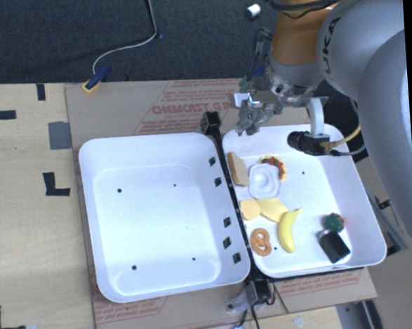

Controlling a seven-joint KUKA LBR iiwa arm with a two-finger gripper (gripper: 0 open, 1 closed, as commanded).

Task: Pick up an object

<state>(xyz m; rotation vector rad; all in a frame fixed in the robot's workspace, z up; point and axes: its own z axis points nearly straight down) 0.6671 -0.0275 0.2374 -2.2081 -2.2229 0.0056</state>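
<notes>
1. The arm, grey with an orange band, reaches in from the right, and its jaws hang over the top left corner of the right bin, above the divide between the bins.
2. Whether the jaws are apart or together I cannot tell; nothing shows between them.
3. The left bin lies below and to the left of the jaws on the worktop.
4. A banana lies well below the jaws, slightly right.
5. A black block sits far below and right of the jaws, just under a green ball.
6. A white cup rests below the jaws, near them.
7. A pretzel lies well below the jaws, beside the banana.
</notes>
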